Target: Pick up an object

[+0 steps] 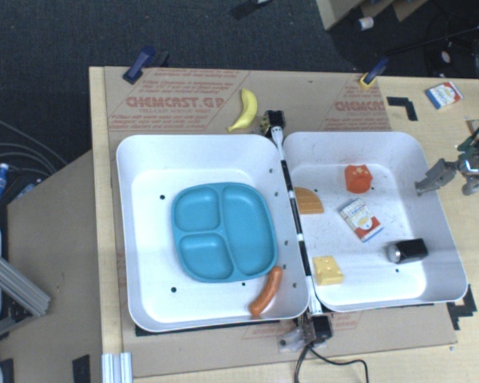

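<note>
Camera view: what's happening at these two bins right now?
The gripper sits at the right bin's right rim, with nothing between its fingers. In that bin lie a red block, a small carton, a black cylinder and a cheese wedge. The left bin has a blue tray and a sausage.

Both white bins (136, 214) look like smooth, slightly glossy plastic; the blue divided plate (223, 231) matt plastic; the worktop (184, 94) printed brown cardboard.
</note>
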You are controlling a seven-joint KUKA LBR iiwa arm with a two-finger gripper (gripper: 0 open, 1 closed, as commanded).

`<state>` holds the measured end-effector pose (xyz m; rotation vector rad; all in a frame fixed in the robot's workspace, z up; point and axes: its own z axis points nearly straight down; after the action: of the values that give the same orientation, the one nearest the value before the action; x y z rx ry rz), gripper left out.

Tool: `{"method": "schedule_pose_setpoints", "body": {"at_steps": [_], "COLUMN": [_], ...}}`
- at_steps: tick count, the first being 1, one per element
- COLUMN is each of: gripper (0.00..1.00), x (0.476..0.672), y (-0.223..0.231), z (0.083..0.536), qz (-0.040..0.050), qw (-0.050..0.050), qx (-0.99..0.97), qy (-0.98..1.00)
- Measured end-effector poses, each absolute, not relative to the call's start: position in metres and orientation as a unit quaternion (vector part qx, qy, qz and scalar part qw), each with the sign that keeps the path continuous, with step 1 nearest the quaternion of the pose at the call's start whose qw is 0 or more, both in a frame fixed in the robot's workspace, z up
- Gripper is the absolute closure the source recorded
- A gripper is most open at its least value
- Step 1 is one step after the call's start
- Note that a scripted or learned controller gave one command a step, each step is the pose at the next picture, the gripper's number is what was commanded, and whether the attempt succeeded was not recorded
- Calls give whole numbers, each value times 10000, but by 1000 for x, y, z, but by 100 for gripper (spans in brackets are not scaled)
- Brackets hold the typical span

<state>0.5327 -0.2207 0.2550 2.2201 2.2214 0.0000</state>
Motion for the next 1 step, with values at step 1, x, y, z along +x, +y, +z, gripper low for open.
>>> {"method": "schedule_pose_setpoints", "body": {"at_steps": [1], "gripper": [0], "x": [524], "y": [-223], "z": [115], "qz": [-3], "qw": [-25], "qx": [7070], "qy": [7073]}}
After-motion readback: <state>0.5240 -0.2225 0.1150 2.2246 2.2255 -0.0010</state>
